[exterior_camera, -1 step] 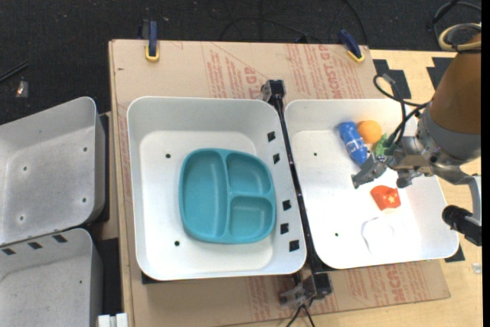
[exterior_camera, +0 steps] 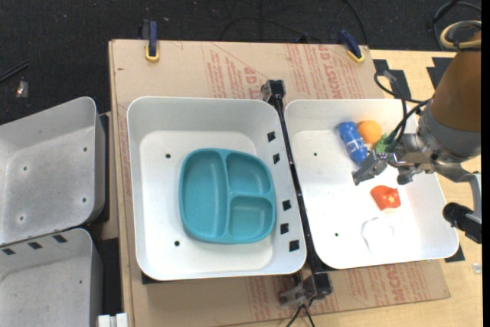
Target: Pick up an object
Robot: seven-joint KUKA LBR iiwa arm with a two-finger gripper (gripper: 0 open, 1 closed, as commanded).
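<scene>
Jaws: open, spread apart, nothing btwn them. They hang over the right bin, just above and beside the red piece; not touching it as far as can be seen.

Table (exterior_camera: 199,65): brown cardboard sheet on top, held at the far edge by two blue/yellow clamps (exterior_camera: 151,40).

Arm (exterior_camera: 459,99): grey w/ orange band, comes in from the right, wrist over the right bin's right half.

Left bin (exterior_camera: 153,126): white, shallow. Holds one teal plate (exterior_camera: 227,195), three compartments, lying flat approx. centre.

Right bin (exterior_camera: 329,241): white, touching the left bin along a dark divider strip w/ black clips.

Contents of right bin, all in the right half:
- blue bottle-shaped item (exterior_camera: 351,140), lying flat at the far side, tilted diag.
- orange ball (exterior_camera: 369,130), touching or just beside the blue item on its right
- red piece (exterior_camera: 385,197), nearer the front edge, well apart from the blue/orange pair
- small green bit (exterior_camera: 387,142) next to the ball, partly hidden by the wrist; can't tell what it is.

Off-table, left: two spare white trays (exterior_camera: 46,157) on the dark floor.
</scene>
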